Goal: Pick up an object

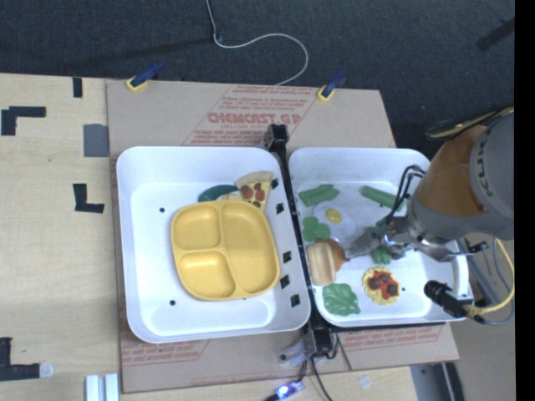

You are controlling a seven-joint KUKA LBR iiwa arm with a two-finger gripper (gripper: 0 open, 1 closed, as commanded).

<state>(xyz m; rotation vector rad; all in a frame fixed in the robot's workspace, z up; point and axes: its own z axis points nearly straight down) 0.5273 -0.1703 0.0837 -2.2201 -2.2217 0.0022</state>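
Gripper point(365, 245) fingertips are small and blurred against the right bin point(409, 159) floor; whether they are parted or closed cannot be told, nor whether they touch the bread roll point(323, 260) just left of them. Behind the fingers, the arm point(468, 182) is cut off by the frame's right edge. Well left of the fingers, the yellow divided plate point(224, 250) covers the lower part of the pizza slice point(257, 186) and most of a dark green item point(216, 194), kind not discernible. The small yellow piece point(333, 216) above-left of the fingers is too small to identify.
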